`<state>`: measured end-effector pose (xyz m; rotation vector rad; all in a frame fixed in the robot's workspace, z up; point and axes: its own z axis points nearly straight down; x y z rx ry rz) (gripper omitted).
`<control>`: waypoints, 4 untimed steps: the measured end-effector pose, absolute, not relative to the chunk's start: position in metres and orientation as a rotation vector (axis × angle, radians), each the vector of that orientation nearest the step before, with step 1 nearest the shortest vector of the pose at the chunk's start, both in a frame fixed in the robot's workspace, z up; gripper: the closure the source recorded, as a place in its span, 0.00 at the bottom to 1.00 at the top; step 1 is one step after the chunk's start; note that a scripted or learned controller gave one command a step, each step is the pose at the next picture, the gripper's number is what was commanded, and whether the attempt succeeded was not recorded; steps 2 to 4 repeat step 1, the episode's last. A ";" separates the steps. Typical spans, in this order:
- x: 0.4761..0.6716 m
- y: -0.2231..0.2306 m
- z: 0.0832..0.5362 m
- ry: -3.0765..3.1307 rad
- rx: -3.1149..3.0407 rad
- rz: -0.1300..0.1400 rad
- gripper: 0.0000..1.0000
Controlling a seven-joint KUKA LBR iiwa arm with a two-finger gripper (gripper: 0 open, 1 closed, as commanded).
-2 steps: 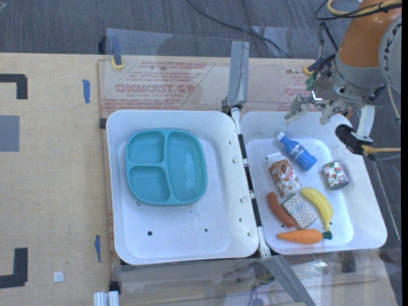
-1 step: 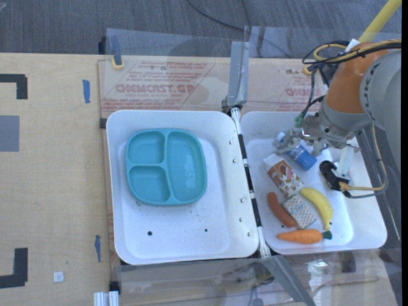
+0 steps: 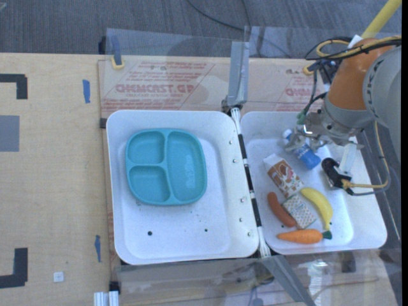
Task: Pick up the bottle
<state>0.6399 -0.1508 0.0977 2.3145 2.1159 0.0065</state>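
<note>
Nearest the front rim of the right bin [image 3: 366,234] lies a toy carrot [image 3: 301,236], and just behind it a sausage [image 3: 280,210], a small speckled packet [image 3: 299,210] and a banana [image 3: 319,205] crowd together, the packet touching both neighbours. A little further back sits a brown snack carton [image 3: 285,176], tilted on the bin floor. Beside all this, the left bin [image 3: 121,171] carries a teal divided plate [image 3: 166,167] lying flat, well apart from the food. Further back in the right bin the bottle [image 3: 308,156], blue with a pale cap end, lies on its side just beyond the carton. The hand [image 3: 303,139] hovers right over the bottle's upper end, reaching in from the right under the arm's orange band [image 3: 354,85]; from where I stand I cannot tell how its grip is set or whether it has the bottle. Behind both bins, brown cardboard [image 3: 159,85] covers the surface [image 3: 44,171].
</note>
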 end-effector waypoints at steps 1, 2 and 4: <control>0.668 -0.119 0.180 2.071 2.359 0.001 1.00; 0.668 -0.119 0.180 2.071 2.359 0.001 1.00; 0.668 -0.119 0.180 2.071 2.359 0.001 1.00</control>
